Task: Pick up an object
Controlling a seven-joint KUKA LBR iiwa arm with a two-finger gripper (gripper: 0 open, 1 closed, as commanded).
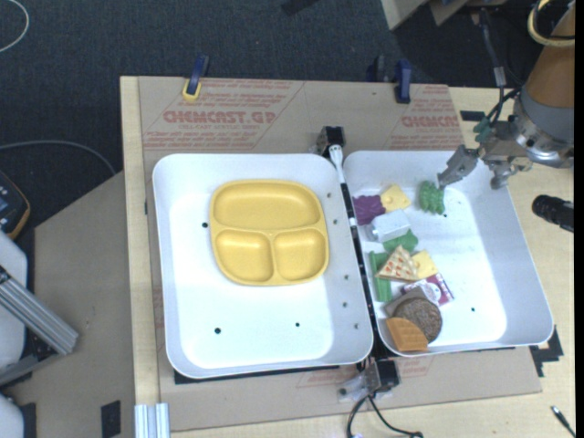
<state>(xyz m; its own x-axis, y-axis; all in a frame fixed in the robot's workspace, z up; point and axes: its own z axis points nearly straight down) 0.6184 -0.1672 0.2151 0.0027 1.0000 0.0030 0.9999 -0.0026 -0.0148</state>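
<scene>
Bench board (274, 108) reads "CHEMCAST GP"; gripper (474, 167) nearby.

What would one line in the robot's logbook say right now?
task: pick up object | gripper: above right bin, beside green toy | nothing seen held | yellow tray: left bin

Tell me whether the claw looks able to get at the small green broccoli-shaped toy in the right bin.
Probably yes. The claw sits just right of the small green broccoli-shaped toy, which lies apart from the other food pieces, with bare floor of the right bin around it.
</scene>
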